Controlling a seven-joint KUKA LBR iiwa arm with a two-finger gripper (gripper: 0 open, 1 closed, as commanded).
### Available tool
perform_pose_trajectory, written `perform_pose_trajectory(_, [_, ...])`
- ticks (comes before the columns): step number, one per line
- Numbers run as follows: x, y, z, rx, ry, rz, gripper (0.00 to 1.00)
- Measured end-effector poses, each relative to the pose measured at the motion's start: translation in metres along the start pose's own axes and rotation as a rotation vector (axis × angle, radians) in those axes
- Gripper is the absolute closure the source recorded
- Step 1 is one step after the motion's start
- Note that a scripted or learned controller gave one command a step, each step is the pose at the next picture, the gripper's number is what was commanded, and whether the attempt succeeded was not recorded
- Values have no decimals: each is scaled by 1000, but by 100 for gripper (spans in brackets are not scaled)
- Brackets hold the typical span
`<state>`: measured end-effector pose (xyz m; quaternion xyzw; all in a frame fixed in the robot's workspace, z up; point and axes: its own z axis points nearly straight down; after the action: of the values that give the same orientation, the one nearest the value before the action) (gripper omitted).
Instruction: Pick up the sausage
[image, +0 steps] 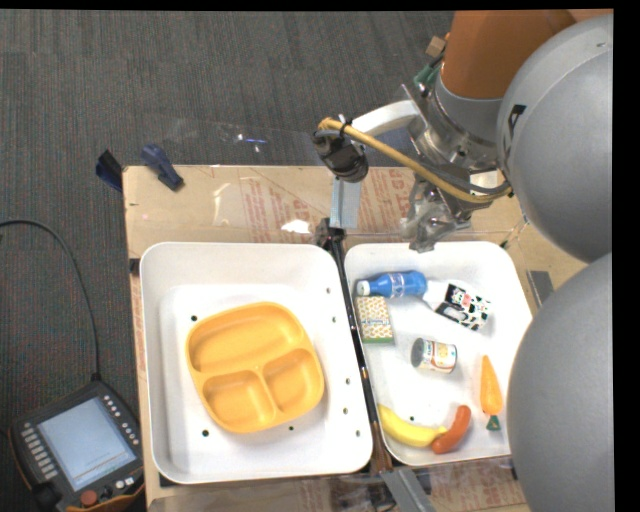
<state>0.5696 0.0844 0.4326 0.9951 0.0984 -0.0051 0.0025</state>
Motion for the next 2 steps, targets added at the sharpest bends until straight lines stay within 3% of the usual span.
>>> perform_pose_trajectory(1, [3,-85,123,0,0,-76,100])
perform_pose_trajectory(2, [3,-85,123,0,0,-76,0])
